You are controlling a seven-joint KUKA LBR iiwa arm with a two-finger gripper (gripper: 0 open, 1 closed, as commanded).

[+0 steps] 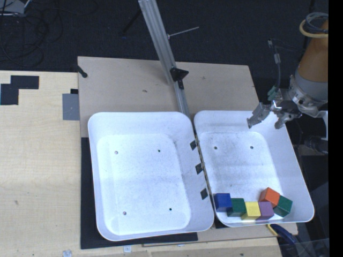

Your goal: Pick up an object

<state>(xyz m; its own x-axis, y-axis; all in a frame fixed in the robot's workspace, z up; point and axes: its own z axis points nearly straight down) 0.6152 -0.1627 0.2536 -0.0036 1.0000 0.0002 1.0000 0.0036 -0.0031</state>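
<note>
Several small blocks cluster in the near corner of the right bin (pixel 236 127): a blue block (pixel 222 201), a dark green block (pixel 236 206), a yellow block (pixel 252 210), a purple block (pixel 266 210), an orange block (pixel 270 196) and a green block (pixel 283 205). My gripper (pixel 265 119) hangs over the far right rim of that bin, well away from the blocks. Its two fingers are spread apart with nothing between them.
The left bin (pixel 142 175) lies beside the right one, joined by black clips along the shared rim. A slanted metal rail (pixel 163 47) rises behind the bins. The arm's grey wrist with orange band (pixel 313 63) stands at the right.
</note>
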